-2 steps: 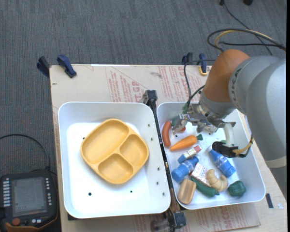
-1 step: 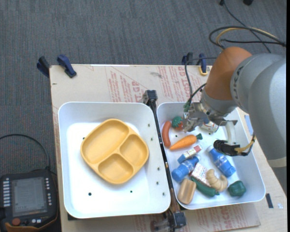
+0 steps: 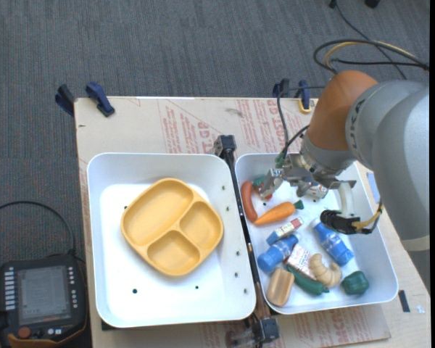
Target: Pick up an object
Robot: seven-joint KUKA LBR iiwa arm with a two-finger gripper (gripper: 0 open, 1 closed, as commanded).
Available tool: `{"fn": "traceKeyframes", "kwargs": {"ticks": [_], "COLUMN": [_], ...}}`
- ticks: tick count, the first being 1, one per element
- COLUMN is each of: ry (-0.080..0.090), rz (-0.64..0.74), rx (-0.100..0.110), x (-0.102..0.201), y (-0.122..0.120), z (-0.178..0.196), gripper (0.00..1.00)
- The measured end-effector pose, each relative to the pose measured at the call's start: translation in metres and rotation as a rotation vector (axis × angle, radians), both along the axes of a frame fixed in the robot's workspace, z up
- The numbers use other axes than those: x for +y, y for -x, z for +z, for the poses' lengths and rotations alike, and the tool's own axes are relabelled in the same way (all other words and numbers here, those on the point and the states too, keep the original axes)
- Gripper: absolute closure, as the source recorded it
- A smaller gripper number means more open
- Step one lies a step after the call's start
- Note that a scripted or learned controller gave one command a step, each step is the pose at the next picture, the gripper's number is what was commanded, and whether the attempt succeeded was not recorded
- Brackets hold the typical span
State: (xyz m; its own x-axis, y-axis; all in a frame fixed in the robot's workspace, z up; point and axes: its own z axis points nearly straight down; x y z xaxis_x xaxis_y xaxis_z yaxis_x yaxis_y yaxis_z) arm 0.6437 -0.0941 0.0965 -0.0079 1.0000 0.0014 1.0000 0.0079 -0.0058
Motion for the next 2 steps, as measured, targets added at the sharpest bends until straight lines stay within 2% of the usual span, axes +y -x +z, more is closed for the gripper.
{"fn": "traceKeyframes", "kwargs": {"ticks": [1, 2], "ry": [-0.001, -0.001], "rz": [0.001, 0.002], "rx": [0.003, 0.003], "x": [-0.0002, -0.0002], "y": [0.0003, 0.0003], "z": [0.0093, 0.0092], "gripper": [1.00, 0.00]}}
